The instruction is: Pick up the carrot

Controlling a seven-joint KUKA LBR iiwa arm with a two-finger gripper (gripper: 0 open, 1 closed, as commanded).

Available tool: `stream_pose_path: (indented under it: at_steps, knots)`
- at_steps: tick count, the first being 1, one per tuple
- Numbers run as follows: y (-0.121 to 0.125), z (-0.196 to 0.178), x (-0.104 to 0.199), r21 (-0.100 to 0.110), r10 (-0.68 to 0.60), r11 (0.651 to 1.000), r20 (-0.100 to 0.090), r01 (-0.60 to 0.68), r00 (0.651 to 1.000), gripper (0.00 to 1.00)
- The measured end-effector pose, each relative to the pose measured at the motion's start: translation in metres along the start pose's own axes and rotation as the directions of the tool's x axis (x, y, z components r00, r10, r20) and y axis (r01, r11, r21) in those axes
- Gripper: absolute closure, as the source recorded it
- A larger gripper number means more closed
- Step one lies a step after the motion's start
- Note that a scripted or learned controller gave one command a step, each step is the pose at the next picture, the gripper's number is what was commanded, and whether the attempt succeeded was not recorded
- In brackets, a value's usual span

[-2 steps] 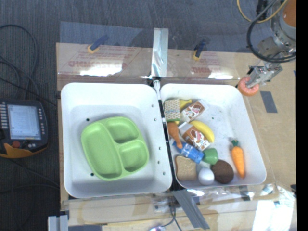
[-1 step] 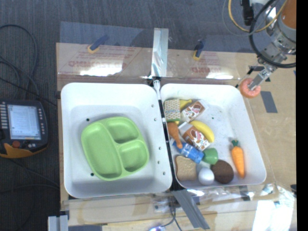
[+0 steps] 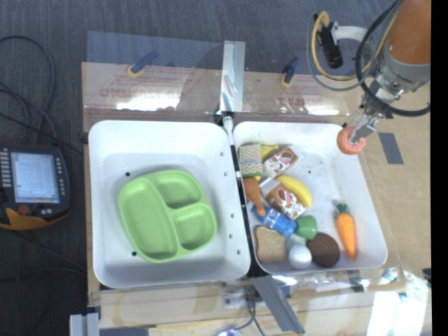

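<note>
Two orange items sat in the right bin [image 3: 329, 135], and only one was the task's target: the carrot [image 3: 346, 232] lay by the bin's right wall, toward the near edge, green top pointing to the far side and tapered tip toward the near rim, its long axis running roughly parallel to that wall. A second, smaller orange piece [image 3: 253, 195] lay at the bin's left side beside the divider; too small to identify with certainty. The gripper [image 3: 358, 133] hung at the far right corner of the same bin, fingers closed on a round pinkish-orange item [image 3: 349, 141], possibly a peach or doughnut toy, seen between them. The carrot therefore lay well apart from the gripper, toward the near edge and almost straight along the right wall. Judgement: the gripper was occupied with the wrong object, which would have to be let go before any approach. Closing across the carrot's narrow width, perpendicular to its long axis, looked most workable. The brown ball [image 3: 324, 249] sat just beside the carrot's left, leaving little finger room there.
</note>
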State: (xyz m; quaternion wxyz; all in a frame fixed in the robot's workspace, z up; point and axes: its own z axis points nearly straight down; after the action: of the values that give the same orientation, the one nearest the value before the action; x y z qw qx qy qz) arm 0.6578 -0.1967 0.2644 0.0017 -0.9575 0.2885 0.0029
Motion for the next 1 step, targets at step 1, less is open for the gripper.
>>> stream_pose_path:
  at_steps: [1]
  knots:
    - [0.0207,-0.1078,0.0136,0.002,-0.178,0.984,-0.014,0.178,0.984,1.0]
